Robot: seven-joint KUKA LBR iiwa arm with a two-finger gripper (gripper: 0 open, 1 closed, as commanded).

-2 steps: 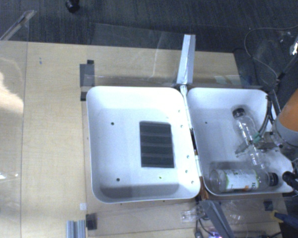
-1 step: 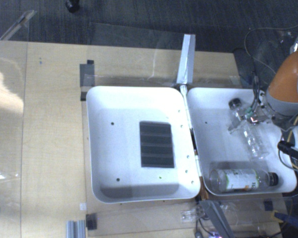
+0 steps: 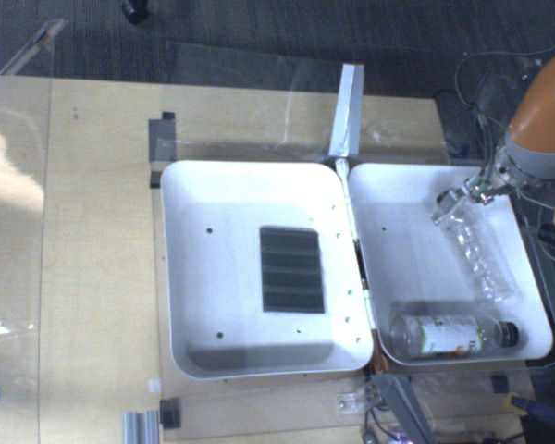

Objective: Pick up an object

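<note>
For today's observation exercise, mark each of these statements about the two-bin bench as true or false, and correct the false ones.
1. A dark ribbed block lies in the left bin. True.
2. A bottle with a dark cap lies on its side in the right bin. True.
3. The dark-capped bottle stands upright. False: it lies flat near the bin's front wall.
4. A clear plastic bottle lies in the left bin. False: it lies in the right bin.

A ribbed black tray [image 3: 292,269] lies in the left bin [image 3: 190,248]; in the right bin [image 3: 388,239], a clear plastic bottle [image 3: 476,252] lies diagonally below the arm's hand [image 3: 482,191], and a labelled, dark-capped bottle [image 3: 451,333] lies along the near wall.
</note>
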